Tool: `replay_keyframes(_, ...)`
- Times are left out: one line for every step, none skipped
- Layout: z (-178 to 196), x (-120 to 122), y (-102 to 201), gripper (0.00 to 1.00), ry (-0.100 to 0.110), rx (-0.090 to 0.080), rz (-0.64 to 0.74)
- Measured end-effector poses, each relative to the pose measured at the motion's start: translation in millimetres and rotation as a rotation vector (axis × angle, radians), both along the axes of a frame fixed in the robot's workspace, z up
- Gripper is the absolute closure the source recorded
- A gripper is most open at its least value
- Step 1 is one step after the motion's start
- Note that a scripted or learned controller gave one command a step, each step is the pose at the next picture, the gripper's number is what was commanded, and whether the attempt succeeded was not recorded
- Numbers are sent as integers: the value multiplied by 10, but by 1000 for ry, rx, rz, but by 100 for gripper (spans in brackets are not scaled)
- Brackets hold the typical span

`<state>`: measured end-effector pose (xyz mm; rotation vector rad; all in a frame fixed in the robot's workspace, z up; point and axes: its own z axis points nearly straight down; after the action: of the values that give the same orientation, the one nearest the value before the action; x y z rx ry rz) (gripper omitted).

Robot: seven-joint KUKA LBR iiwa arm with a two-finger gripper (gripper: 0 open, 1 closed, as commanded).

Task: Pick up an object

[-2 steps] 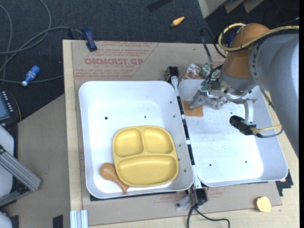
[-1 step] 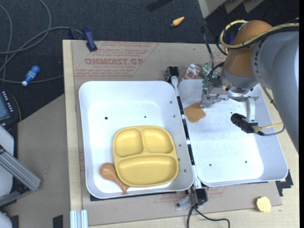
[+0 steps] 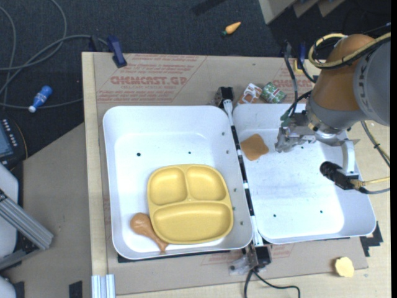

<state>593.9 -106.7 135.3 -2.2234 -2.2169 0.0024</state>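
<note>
At the far left of the frame, on the dark floor, lies a small blue bottle [image 3: 41, 97]. On the table [image 3: 93, 185], a blue clamp [image 3: 116, 51] sits at the upper left corner of the cardboard sheet. The left bin [image 3: 124, 141] holds a yellow divided plate [image 3: 188, 203] in its lower half, with three compartments facing up. Touching the plate's lower left edge is a tan drumstick-shaped toy [image 3: 145, 227], its thin end pointing toward the bin's bottom rim.

In the right bin [image 3: 310, 222], a flat brown piece [image 3: 254, 147] lies in the upper left part, just beside the wall shared with the left bin. The gripper [image 3: 286, 138] stands a little to the right of that piece, near it but apart from it; nothing shows between its fingers, and whether they are spread or pressed together cannot be told from this angle. Above the right bin's top rim, small crumpled packets [image 3: 263, 92] rest on the cardboard. A small orange object [image 3: 232, 27] lies on the floor at upper center, and a yellow lump [image 3: 343, 266] sits on the table at lower right.
</note>
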Motion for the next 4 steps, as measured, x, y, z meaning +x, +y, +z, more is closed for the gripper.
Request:
replay_keyframes(-26,15,12,0,-1,1,2)
replay_keyframes(-535,-15,106,0,3,2,2)
replay_keyframes(-500,556,-235,0,-9,-4,4)
replay_keyframes(-504,739,142,0,-7,0,6)
